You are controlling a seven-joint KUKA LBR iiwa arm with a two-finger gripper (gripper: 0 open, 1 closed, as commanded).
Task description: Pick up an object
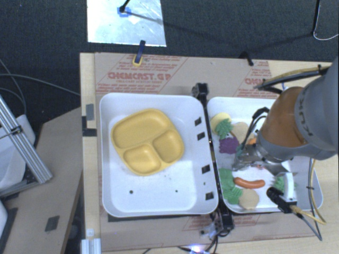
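While the arm [296, 123] comes in from 3 o'clock, grey with that orange band fat in the middle, its gripper [242, 160] hangs low over the right bin [241, 103], roughly at the bin's centre. Honestly can't tell whether the jaws are spread or pressed together, the wrist hides too much of them, and nothing is visibly pinched between them.

Stuff in the right bin, going around the gripper: a purple toy, looks like grapes, [229, 145] at about 10 o'clock, just beside it. Further up toward 11 o'clock there's a green leafy toy [223, 126] touching a yellow piece [220, 118], with a tan roundish piece [239, 129] next to them. At 6 o'clock lies a toy hot dog sausage [249, 183] (orange-red, lying roughly sideways), close under the gripper. A pale round piece [249, 199] sits below that, and a green lettuce-looking toy [229, 185] fills the 7 o'clock corner area. Another small green bit [279, 183] is over at 4 o'clock.

Left bin [127, 197] holds a yellow divided plate [147, 141] with three compartments, sitting flat, a bit toward the bin's 10 o'clock side.
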